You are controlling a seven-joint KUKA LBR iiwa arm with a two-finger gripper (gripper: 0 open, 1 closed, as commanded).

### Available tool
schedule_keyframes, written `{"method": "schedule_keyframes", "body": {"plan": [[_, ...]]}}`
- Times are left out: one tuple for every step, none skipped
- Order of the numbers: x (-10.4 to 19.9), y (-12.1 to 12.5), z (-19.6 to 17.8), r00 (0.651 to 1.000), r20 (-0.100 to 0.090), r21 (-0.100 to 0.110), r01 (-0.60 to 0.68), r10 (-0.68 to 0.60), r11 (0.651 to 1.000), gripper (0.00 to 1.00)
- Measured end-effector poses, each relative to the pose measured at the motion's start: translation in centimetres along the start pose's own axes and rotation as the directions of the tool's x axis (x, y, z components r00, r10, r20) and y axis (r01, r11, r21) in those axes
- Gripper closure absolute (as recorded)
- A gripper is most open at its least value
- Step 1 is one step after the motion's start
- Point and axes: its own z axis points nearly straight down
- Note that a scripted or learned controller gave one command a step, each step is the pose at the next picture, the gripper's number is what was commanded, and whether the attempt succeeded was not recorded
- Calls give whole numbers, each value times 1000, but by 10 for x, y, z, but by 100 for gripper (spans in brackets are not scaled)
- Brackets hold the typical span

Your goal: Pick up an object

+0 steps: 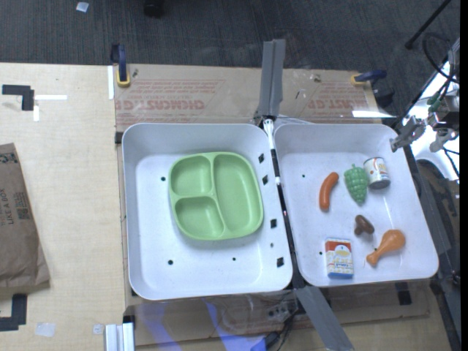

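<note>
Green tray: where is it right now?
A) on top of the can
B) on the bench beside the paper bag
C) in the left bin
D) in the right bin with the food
C: the green tray lies flat in the left bin, apart from the food items in the right bin.

Your gripper (404, 134) sits at the far right edge, up near the top-right, w/ just the metal tip showing. It's angled down and to the left. The rest of the arm is cut off by the frame, so you can't read its pose.
</note>
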Motion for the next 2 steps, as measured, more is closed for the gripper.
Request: {"method": "schedule_keyframes", "body": {"plan": [[16, -2, 188, 993, 0, -2, -117, 117, 993, 0], [15, -3, 180, 993, -1, -1, -119, 119, 993, 100]]}}
